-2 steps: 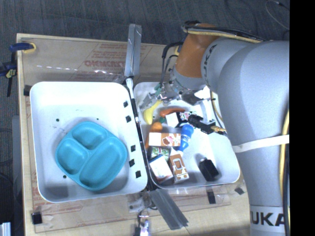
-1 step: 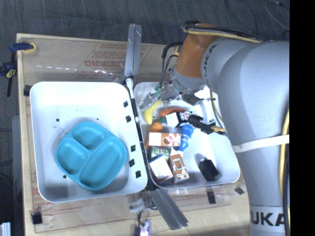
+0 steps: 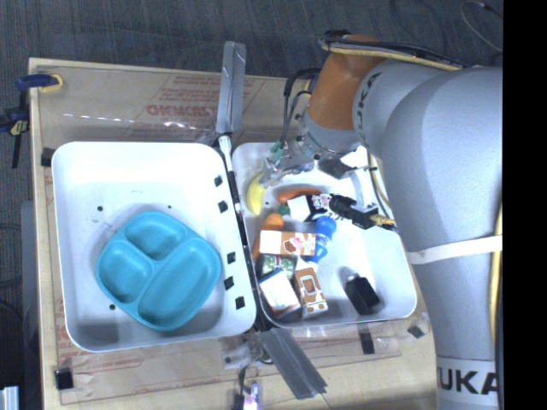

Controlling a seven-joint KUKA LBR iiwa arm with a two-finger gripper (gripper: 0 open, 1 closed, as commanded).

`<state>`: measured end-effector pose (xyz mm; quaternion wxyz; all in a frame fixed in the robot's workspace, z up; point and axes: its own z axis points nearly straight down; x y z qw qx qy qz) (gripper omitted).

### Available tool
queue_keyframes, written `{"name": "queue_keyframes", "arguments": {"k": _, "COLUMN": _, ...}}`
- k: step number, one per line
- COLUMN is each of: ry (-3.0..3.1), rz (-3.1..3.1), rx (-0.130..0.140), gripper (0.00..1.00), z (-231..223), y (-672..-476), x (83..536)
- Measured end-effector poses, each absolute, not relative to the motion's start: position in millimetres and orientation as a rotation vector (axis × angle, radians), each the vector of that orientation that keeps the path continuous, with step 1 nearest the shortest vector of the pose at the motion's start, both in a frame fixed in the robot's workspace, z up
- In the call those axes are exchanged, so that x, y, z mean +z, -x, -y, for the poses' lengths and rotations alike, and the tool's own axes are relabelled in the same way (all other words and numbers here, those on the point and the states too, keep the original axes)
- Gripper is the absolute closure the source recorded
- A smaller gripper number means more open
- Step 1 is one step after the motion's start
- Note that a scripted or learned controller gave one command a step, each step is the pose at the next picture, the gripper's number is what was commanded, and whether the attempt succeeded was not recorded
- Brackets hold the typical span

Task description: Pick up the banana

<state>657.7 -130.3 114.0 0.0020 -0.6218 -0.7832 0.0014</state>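
From my remote station I see the claw (image 3: 275, 166) lowered into the far end of the right bin (image 3: 395, 254), just beside the banana (image 3: 255, 195); whether it is spread or pressed together I cannot tell; the banana lies against that bin's left wall, at its far end; near the banana sit a blue bottle (image 3: 324, 233), small cartons (image 3: 285, 244) and a black block (image 3: 363, 294); the left bin (image 3: 77, 178) holds a blue divided tray (image 3: 158, 269); both bins rest on the tabletop (image 3: 120, 92).
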Motion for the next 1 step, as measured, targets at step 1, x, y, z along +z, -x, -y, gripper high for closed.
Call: {"name": "queue_keyframes", "arguments": {"k": 1, "ry": 2.052, "rz": 2.384, "rx": 0.001, "gripper": 1.0, "z": 128.3, "y": -650.2, "x": 95.6}}
